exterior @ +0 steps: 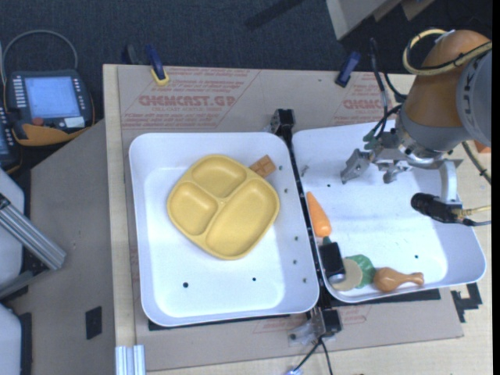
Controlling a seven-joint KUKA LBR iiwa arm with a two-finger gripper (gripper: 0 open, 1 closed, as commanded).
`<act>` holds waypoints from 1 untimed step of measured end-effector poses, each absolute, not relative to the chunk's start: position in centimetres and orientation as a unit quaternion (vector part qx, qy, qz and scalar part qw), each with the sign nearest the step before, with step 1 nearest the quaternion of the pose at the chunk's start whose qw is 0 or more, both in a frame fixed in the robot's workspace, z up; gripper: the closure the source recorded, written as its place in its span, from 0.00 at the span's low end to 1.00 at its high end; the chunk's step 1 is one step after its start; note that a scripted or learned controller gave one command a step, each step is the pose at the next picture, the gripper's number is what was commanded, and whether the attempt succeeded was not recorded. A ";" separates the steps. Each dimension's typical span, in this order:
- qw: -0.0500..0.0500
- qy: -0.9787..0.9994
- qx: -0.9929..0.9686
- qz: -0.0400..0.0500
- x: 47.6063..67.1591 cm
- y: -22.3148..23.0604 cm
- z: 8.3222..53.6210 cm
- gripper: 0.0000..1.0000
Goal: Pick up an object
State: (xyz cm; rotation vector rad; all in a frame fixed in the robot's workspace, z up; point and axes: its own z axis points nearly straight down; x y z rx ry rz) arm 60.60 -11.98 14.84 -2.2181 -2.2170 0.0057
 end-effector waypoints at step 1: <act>0.000 -0.708 -0.707 0.001 61.5 -11.6 9.2 0.00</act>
